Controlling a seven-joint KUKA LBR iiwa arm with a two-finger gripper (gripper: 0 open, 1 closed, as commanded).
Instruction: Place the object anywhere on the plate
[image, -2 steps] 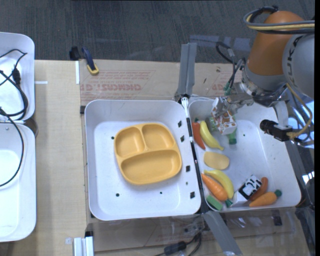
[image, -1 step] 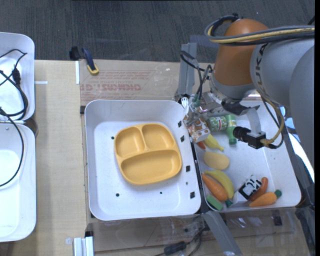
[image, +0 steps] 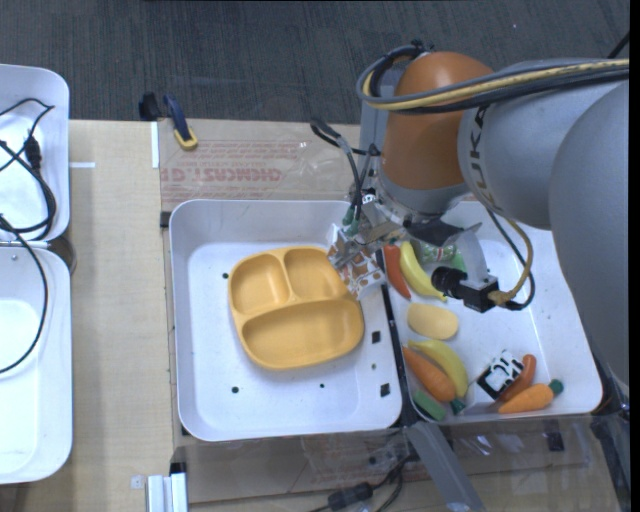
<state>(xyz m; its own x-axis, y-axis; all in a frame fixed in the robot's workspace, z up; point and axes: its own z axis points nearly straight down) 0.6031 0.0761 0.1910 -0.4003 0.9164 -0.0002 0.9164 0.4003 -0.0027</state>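
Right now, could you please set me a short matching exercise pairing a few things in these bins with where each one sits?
Things:
1. yellow plate
2. carrot
3. black-and-white object
4. pale yellow oval piece

Places:
A. right bin, near its front right corner
B. left bin
C. right bin, just left of the carrot
D. right bin, toward its middle, below the arm's wrist

Pairs: 1-B, 2-A, 3-C, 4-D

A single fixed camera looks down at a slant from above the bench (image: 110, 300), close enough that the two white bins (image: 190, 300) nearly span the frame. The arm (image: 520, 130) enters from the right, bulking large in the upper right corner, nearest the lens.
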